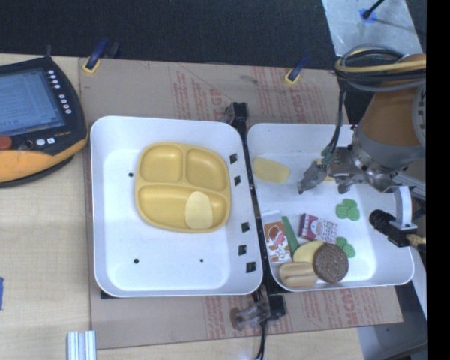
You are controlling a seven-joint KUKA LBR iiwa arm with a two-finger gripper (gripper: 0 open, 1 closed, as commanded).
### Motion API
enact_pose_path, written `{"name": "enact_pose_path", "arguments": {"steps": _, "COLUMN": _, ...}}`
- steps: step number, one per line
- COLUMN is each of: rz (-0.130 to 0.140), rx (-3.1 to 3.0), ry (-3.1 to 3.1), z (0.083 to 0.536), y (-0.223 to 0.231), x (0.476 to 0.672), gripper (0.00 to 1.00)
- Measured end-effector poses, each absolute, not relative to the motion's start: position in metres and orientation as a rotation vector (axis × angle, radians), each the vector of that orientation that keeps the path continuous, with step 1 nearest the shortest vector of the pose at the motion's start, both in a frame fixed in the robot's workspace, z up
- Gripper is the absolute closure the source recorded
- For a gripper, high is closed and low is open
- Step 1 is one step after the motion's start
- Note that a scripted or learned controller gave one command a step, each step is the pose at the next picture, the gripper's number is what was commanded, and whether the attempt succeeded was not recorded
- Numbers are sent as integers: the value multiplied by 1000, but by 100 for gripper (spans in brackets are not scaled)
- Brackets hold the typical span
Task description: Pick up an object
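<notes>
The right bin [375, 276] holds several toy foods. A pale yellow oval piece [271, 170] lies at its far left. A green leafy piece [348, 210] sits mid-right. Near the front are two small red-and-white cartons [317, 227], a green stick [289, 232], a brown round cookie [331, 262] and a tan bread roll [298, 274]. My gripper [328, 185] hangs over the bin's far middle, to the right of the yellow piece and above the green piece. Its fingers are spread open with nothing between them.
The left bin [112, 261] holds a yellow divided plate [165, 172] with a pale oval piece [199, 210] in its front section. Black clips [244, 201] join the two bins. A teach pendant [26, 118] lies on the bench at far left.
</notes>
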State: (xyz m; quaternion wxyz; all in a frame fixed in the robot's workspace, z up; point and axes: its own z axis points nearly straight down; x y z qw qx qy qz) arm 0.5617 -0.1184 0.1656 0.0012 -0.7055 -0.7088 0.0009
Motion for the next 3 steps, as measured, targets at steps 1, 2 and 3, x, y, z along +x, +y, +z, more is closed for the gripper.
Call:
{"name": "enact_pose_path", "arguments": {"steps": 1, "rz": 2, "rx": -2220, "ry": -2227, "z": 92, "y": -97, "x": 541, "gripper": 0}}
{"name": "enact_pose_path", "arguments": {"steps": 2, "rz": 1, "rx": -2216, "ry": -2227, "z": 92, "y": -109, "x": 577, "gripper": 0}}
{"name": "enact_pose_path", "arguments": {"steps": 3, "rz": 5, "rx": -2217, "ry": -2224, "z": 93, "y": -95, "x": 520, "gripper": 0}}
